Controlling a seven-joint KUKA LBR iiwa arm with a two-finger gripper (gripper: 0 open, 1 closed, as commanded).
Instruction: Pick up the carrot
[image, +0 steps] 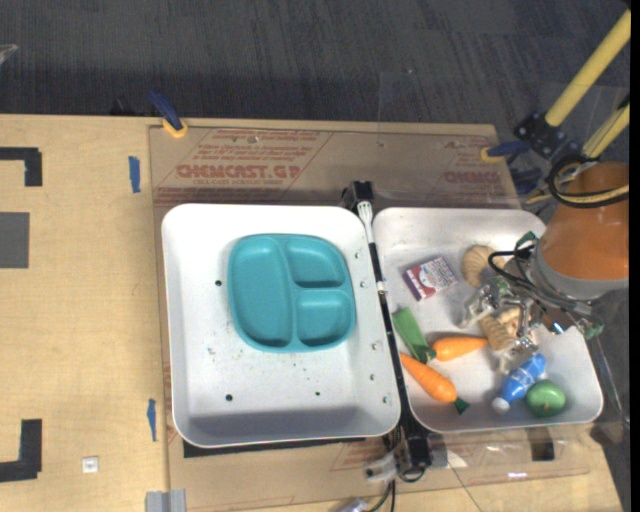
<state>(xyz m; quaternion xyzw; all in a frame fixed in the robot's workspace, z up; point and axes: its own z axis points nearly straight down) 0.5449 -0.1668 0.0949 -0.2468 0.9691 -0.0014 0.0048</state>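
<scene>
**Gripper low in the right bin, 2 carrots close by**

The arm (590, 235) reaches in from 3 o'clock, and its gripper (503, 318) sits low over the middle of the right bin (590, 395). Whether it is open or closed cannot be told, since clutter and cables blur it.

2 carrots lie in this bin. 1 carrot (458, 349) rests just at 8 o'clock of the gripper, lying roughly level. The other carrot (430, 379) lies below it, slanting toward 5 o'clock. A green vegetable (410, 331) sits at their 10 o'clock. A small red-and-white packet (428, 277) lies toward 12 o'clock. A blue bottle (518, 381) and a green round fruit (546, 399) sit at the bin's 5 o'clock corner.

The left bin (195, 380) holds a teal divided tray (290, 290).
</scene>
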